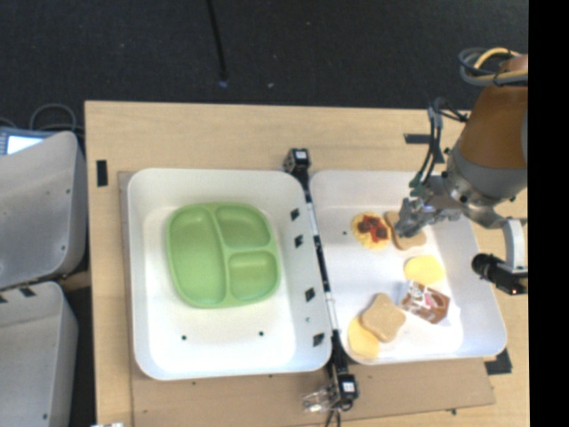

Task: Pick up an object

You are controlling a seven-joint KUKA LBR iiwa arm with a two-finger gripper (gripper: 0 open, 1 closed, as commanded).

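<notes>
Seen from above at a slant: pale wood bench on dark carpet, with a thin black cable running across the floor and grey padded shapes cut off at the left edge. Two shallow white bins side by side, smooth and glossy with rounded corners. In the left bin, a green three-compartment plate, matte plastic. In the right bin, small toy foods: a round pizza with red topping, a yellow disc, a brown-and-white wrapped piece, a tan bread slice lying over another yellow disc. Near the bin's upper right, a tan item mostly hidden under the gripper, shape hard to make out. Cannot tell how the gripper's jaws stand, being dark and blurred. Arm partly cut off at the right.
</notes>
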